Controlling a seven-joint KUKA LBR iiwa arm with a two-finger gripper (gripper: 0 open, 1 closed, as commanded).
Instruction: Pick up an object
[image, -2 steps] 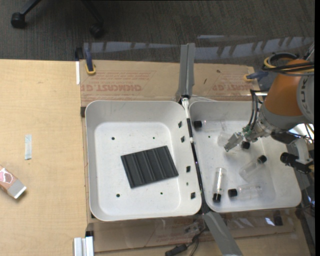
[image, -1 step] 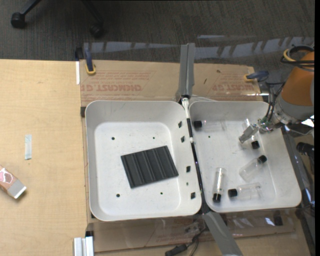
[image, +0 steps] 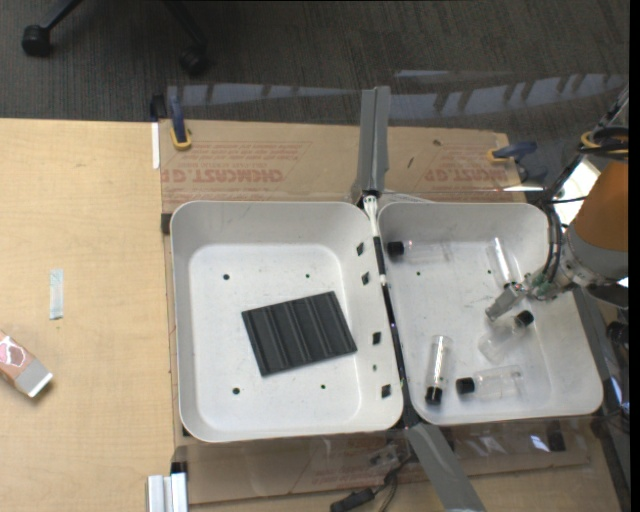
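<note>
Nearest the camera, the right bin's front holds two clear vials with dark caps: one upright-looking tube near the divider and one lying flat just beside it, close to the front wall. A little further in, a small dark-capped piece lies just beside the pincer, which reaches in from the right on the grey arm. The pincer hangs low over the bin floor, but at this slant whether it is released or clenched cannot be told, and nothing shows plainly gripped. Beyond it, another clear tube lies tilted, and a small black cap sits near the back by the divider. The left bin carries a flat ribbed black slab, well apart from the arm.

My judgement is that the risk lies in the vials themselves: clear, round and smooth, they may roll or squirt aside as the pincer closes. The dark-capped piece could be nudged off, leaving the pincer shut on nothing
</note>
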